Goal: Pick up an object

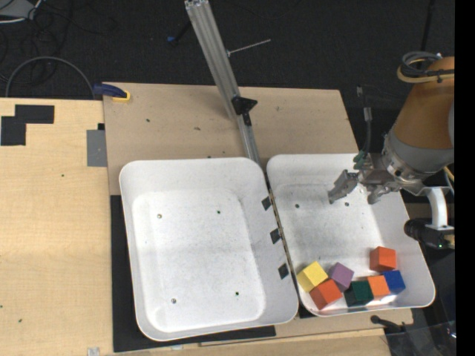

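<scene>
Wooden bench, two white bins, end effector above right bin

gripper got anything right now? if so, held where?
Nothing held. The gripper is over the right bin's upper part with its fingers spread and nothing between them. The blocks lie clustered at the bin's near edge.

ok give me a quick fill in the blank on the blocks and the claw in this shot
1. All the blocks lie in the ___ bin.
2. The claw hangs above that bin's ___ half, apart from the blocks.
3. The yellow block touches the ___ block in front of it.
4. The blue block sits next to the ___ block.

Missing words: right; far; red; orange
</scene>
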